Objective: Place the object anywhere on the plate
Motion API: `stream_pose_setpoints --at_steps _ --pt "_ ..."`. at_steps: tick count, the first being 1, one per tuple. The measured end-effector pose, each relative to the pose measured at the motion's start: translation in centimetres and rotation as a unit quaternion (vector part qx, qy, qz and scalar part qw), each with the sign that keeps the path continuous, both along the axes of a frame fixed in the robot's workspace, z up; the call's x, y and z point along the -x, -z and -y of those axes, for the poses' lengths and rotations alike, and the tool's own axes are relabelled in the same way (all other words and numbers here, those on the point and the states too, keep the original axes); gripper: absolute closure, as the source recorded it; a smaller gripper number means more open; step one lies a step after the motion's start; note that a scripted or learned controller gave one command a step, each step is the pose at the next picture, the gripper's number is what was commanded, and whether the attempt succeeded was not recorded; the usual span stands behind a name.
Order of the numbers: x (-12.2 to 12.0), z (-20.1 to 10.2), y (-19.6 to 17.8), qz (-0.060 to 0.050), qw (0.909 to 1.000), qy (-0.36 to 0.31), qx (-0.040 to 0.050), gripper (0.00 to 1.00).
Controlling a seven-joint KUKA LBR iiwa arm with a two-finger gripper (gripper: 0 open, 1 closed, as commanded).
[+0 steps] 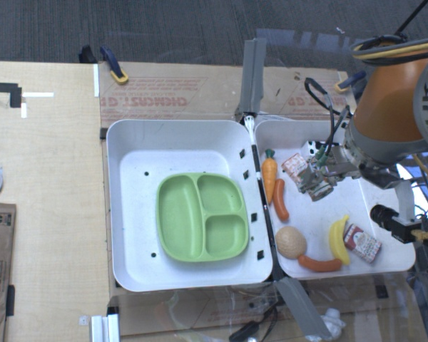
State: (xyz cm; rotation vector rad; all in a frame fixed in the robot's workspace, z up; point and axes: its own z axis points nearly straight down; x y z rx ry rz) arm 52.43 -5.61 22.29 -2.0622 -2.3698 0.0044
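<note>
A pale wooden worktop (43,162) carries two white bins side by side under a dark floor; the pincer (315,182) hangs low in the right bin (385,258), and whether it is wide or narrow I cannot tell; just beside it on its left lies a small red-and-white packet (294,165); further left a carrot (269,177) and a sausage (279,200) lie along the bin's left wall; nearer the front sit an egg (291,241), a second sausage (319,264), a banana (339,239) and a small red carton (362,242); the green plate (202,217), three-sectioned, rests in the left bin (128,212).
</note>
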Motion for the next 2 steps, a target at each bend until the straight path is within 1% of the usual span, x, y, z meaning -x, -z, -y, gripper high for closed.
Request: stream_pose_setpoints --at_steps 1,2 --pt "-1.95 -10.79 3.24 -0.001 0.9884 -0.152 -0.0007 1.0" --pt "-1.96 -10.77 3.23 -0.001 0.9885 -0.152 -0.0007 0.0"
